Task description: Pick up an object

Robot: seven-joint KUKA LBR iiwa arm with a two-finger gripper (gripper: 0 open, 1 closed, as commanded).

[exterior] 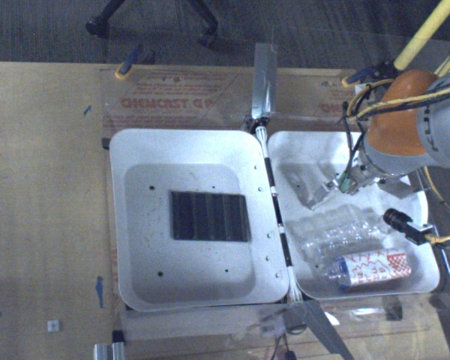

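Gripper (315, 193) hangs low in the right bin (427, 276), grip state unclear. Clear plastic bottle (337, 235) just below it, red-patterned bottle (371, 268) beyond.

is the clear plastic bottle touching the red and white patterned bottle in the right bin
Touching. In the camera view the clear plastic bottle lies directly against the red and white patterned bottle in the right bin, their outlines overlapping with no white bin floor showing between them.

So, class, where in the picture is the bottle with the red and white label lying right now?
In the camera view, the bottle with the red and white label lies on its side in the right bin, near its front edge, just below a clear plastic bottle.
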